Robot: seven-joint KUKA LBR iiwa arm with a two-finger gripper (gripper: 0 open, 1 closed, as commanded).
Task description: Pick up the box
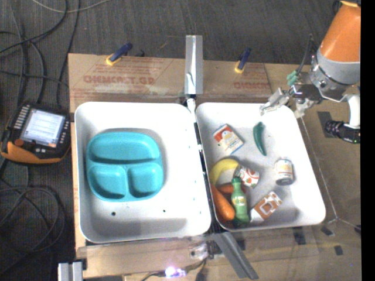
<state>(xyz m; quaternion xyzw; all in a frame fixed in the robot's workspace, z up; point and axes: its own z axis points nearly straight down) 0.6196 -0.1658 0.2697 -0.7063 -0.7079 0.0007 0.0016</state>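
Gripper (280, 100): at right bin's (307, 157) 1 o'clock corner, jaws' state indeterminate, nothing visibly held. Box (227, 138): 10 o'clock, lying flat, tilted. Advice: descend centred, jaws spanning narrow sides.

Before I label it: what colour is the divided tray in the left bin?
Turquoise blue tray, seen in the camera view.

The arm (343, 34) is cut off by the top and right edges; the carrot (223, 203) lies partly under the bottle (239, 201), perhaps touching.

Even overhead light, soft shadows, mild glare on white bins (82, 127), slight blur.
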